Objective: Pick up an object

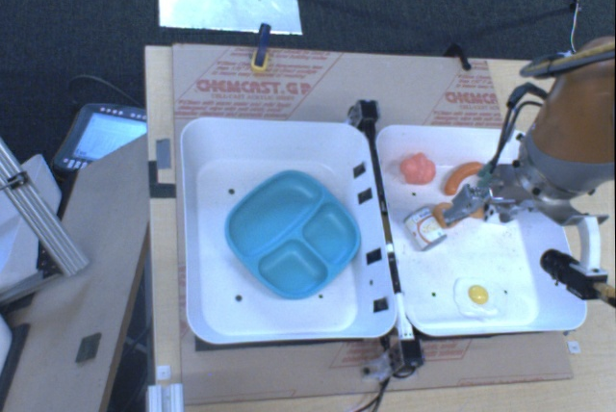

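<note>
You see bench topped with cardboard sheet, red lettering showing along far edge. Two white bins sit on it side by side, touching at black centre clips: left bin, right bin. Yellow-and-black clamp rests at far edge of cardboard. Your bench's near left part bare, light wood

one fixed overhead camera, slanted down over both white bins
</note>
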